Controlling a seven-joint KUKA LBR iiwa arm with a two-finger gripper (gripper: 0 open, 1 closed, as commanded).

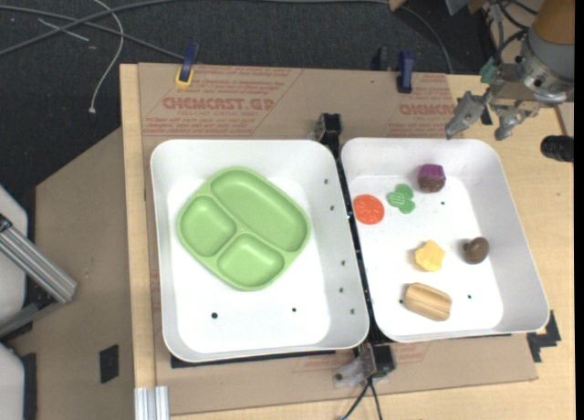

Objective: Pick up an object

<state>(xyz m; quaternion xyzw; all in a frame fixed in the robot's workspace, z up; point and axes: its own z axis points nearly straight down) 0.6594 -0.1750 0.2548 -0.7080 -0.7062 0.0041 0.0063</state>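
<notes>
Currently: approach step, nothing gripped.
Gripper (482,120): hovered above the right bin's (511,226) far edge, near its far-right corner; fingers spread apart, nothing between them.
Candidates, all in right bin: purple piece (431,176) near far edge; green piece (401,197) and orange-red disc (369,209) toward left edge; yellow piece (429,256) mid-bin; brown ball (474,249) toward right edge; tan loaf-shaped piece (427,301) near front edge.
Left bin (182,318): green divided plate (243,227), centred.
Next move: likely pick one target, purple piece being closest, centre over it, descend, close.

dark carpet floor (274,7) – white cables (64,16) trailing; cardboard-topped bench (265,99), blue clamps (189,62) at far edge
</notes>
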